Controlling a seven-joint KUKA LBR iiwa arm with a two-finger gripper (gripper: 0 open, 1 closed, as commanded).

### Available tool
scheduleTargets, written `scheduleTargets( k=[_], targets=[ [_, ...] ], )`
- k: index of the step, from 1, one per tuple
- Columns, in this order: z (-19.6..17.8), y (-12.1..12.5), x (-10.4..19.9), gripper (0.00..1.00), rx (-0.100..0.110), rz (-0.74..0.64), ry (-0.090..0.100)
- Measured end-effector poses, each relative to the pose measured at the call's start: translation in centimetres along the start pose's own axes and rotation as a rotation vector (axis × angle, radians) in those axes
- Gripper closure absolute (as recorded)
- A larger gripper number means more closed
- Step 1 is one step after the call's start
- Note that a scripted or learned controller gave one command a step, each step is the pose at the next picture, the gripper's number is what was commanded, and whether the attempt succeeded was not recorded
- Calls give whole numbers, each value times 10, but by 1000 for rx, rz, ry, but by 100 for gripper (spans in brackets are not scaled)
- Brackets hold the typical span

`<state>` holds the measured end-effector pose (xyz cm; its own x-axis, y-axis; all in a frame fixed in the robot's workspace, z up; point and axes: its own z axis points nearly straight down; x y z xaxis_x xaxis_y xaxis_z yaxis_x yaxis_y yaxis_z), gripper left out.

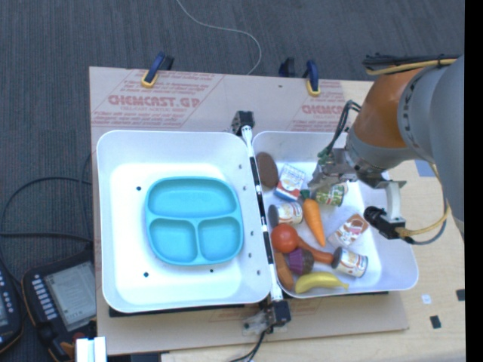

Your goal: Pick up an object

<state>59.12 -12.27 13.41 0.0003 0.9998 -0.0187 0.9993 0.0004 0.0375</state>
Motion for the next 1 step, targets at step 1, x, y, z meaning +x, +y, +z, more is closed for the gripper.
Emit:
scheduleTargets(
  k=[1],
  targets=[
    [-10, 1, 0, 100, -1, 0, 0]
  ],
)
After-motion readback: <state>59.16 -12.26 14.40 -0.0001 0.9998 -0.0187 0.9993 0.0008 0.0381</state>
